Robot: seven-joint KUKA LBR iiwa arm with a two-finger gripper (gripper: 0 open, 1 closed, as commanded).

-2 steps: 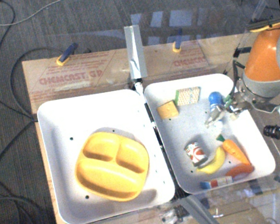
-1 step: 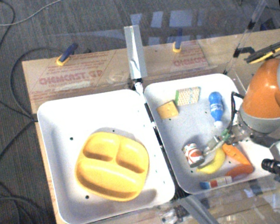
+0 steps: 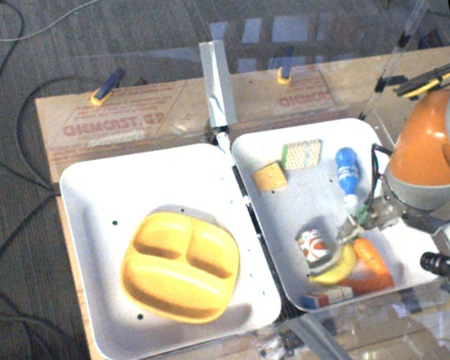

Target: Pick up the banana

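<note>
The banana (image 3: 338,268) is yellow and curved, and lies in the right bin (image 3: 287,215) near its front edge. It is wedged between a red and white can (image 3: 312,245) and an orange carrot (image 3: 372,264). My gripper (image 3: 350,228) hangs low over the bin, just up and to the right of the banana, close to its upper end. The grey and orange arm (image 3: 430,158) reaches in from the right and hides the bin's right side.
A blue bottle (image 3: 346,169), a yellow block (image 3: 270,176) and a green dotted pad (image 3: 302,153) lie at the back of the right bin. A small box (image 3: 326,296) lies under the banana. The left bin (image 3: 92,207) holds a yellow divided plate (image 3: 181,265).
</note>
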